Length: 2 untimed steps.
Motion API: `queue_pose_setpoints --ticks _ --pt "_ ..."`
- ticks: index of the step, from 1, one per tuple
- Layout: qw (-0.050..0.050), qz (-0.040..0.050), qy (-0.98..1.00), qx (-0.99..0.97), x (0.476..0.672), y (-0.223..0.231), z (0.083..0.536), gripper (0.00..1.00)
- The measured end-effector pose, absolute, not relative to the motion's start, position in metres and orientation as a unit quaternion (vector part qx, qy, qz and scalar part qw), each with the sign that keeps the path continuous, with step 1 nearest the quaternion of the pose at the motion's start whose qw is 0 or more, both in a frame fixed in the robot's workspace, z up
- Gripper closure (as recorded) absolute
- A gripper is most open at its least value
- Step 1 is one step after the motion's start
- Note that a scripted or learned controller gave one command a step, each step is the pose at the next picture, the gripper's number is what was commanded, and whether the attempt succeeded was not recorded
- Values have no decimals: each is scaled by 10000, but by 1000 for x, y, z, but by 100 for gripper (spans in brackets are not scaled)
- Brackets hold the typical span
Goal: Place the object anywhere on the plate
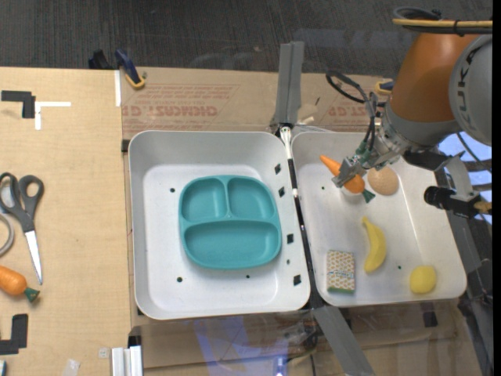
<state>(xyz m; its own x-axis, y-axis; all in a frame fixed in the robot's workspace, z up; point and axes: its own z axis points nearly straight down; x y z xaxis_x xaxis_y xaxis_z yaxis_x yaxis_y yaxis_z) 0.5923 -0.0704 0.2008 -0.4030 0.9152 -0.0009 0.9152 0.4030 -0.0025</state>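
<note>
A teal divided plate [230,222] lies in the middle of the left bin [149,233]. In the right bin [313,210], an orange carrot [329,164] with a green end lies at the back, slanting from upper left to lower right. My gripper [349,171] is down over the middle of the carrot and hides part of it. Right beside the carrot sits a pale brown egg [383,182]. The grey arm with its orange band [427,69] reaches in from the upper right.
The right bin also holds a banana [375,245], a yellow lemon [423,280] and a small patterned box [340,271]. On the bench to the left lie scissors [23,210] and another carrot [12,282].
</note>
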Motion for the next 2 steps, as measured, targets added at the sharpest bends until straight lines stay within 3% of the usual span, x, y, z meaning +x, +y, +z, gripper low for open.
queue_pose_setpoints --ticks 1,2 --pt "7 7 -9133 -4074 553 21 191 100" --pt "6 6 -9132 -4075 553 21 191 0"
